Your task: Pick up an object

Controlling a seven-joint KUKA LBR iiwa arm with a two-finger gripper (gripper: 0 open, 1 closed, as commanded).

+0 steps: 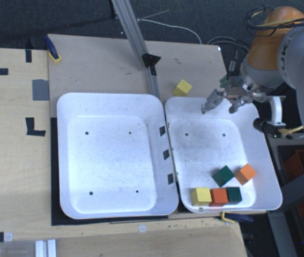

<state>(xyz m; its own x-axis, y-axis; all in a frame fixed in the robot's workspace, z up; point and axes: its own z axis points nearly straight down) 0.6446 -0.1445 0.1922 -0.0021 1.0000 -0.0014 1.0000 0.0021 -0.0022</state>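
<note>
The grey arm with its orange band (272, 36) reached in over the far right corner of the right-hand shallow white plastic bin (259, 143), and its two-finger gripper (224, 105) hung above that bin's far rim with the fingers spread apart and nothing between them. All the loose pieces inside lay at the opposite, near end of this same bin, well apart from the gripper: a dark green cube (223, 175) tilted on a corner, an orange cube (245, 173) just beside it toward the bin's right wall, and, along the near wall, a row of three touching blocks, a yellow block (200, 196), an orange-red block (219, 196) and a small green block (234, 195). A single yellow foam cube (183, 88) sat outside the bin on the tan board, just beyond its far left corner. The left-hand shallow white bin (66, 143) lay alongside, touching the right bin's left wall. A slanted grey metal post (133, 28) rose from behind the seam between the two bins.
</note>
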